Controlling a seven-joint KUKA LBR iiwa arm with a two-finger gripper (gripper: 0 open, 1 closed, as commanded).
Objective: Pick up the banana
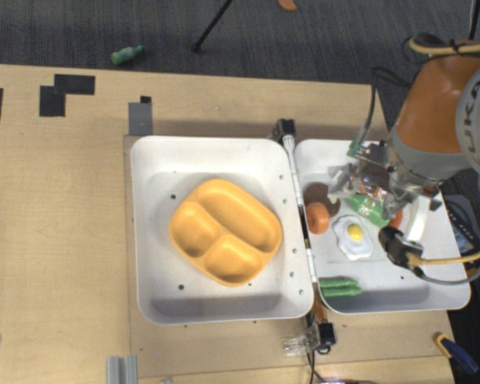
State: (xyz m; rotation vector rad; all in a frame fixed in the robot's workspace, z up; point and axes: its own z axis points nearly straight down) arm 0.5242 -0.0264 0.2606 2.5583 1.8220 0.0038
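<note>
Tan bench (56, 238); dark carpet (104, 14) beyond

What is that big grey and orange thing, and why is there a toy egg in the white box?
That big thing is a robot arm. It reaches in from the right side of the picture. The camera sits up high and looks down at a wooden bench.

On the bench are two shallow white bins side by side. The left bin holds a yellow plate with three sections. The right bin holds toy food: a fried egg, a green vegetable near the front, and a reddish-orange piece by the divider.

The arm's grabbing part, called the end effector, hangs over the right bin. I cannot tell if it is holding anything. Its job is to pick up a banana, but I cannot make one out for sure.
</note>
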